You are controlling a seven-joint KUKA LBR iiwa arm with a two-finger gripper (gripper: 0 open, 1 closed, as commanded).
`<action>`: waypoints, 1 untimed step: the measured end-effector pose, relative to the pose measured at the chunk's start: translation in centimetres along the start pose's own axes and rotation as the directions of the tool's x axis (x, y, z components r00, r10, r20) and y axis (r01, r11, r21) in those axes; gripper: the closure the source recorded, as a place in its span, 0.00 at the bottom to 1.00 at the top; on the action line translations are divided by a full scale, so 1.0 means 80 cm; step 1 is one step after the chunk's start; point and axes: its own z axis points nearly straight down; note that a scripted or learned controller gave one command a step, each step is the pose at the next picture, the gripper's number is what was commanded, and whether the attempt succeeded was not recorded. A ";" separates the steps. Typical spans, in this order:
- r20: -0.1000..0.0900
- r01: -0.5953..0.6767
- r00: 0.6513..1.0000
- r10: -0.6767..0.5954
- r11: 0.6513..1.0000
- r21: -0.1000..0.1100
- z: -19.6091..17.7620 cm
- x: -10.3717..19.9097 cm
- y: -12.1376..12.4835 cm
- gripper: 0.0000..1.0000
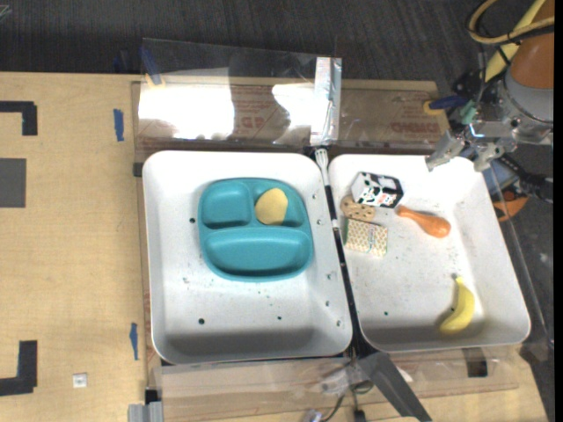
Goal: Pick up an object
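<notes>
Tool [457, 143] sits at right bin's [493, 323] far right corner, above the rim; grip state cannot be told. Right bin: banana [458, 309] near front, carrot [425, 221], spotted cube [376, 190], patterned block [366, 236]. Left bin [167, 262]: teal tray [255, 251] with yellow ball [271, 206].

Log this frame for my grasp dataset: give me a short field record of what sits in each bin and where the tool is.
left bin: teal divided tray with a yellow round item in its upper right compartment
right bin: banana, orange utensil, black-and-white box, patterned blocks
tool: above right bin's far right corner, holding nothing visible
</notes>
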 end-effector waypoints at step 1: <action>0.002 0.052 0.999 -0.052 0.999 -0.008 0.175 0.011 -0.026 0.00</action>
